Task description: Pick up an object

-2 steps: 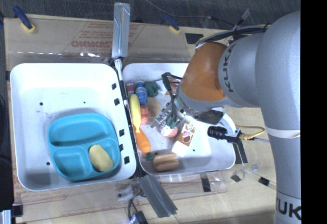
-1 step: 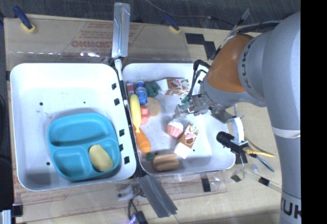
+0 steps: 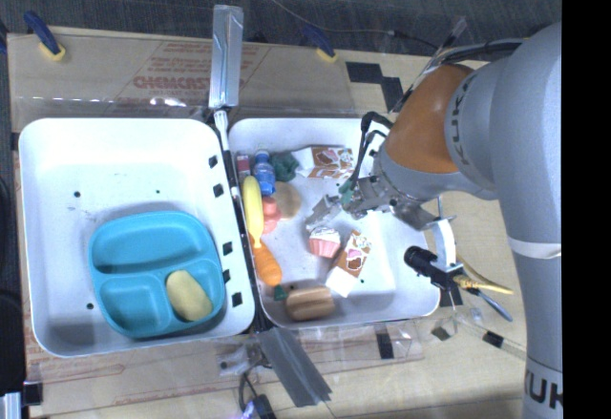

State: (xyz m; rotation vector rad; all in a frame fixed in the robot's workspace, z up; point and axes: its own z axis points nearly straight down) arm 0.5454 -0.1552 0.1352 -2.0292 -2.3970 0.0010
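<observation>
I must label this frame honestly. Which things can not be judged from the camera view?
- Gripper: small and blurred over the right bin; contact with any object is unclear.
- Items by the banana at the divider: crowded, too small to identify.
- Bin floor under the wrist: hidden by the arm.
- Arm base: cut off by the frame edge.

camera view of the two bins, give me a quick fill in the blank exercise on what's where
1. The blue divided tray lies in the ____ bin.
2. The potato sits in one of the tray's ____ compartments.
3. The banana lies along the right bin's ____ wall.
4. The gripper hangs over the ____ bin.

Missing words: left; smaller; left; right
</observation>
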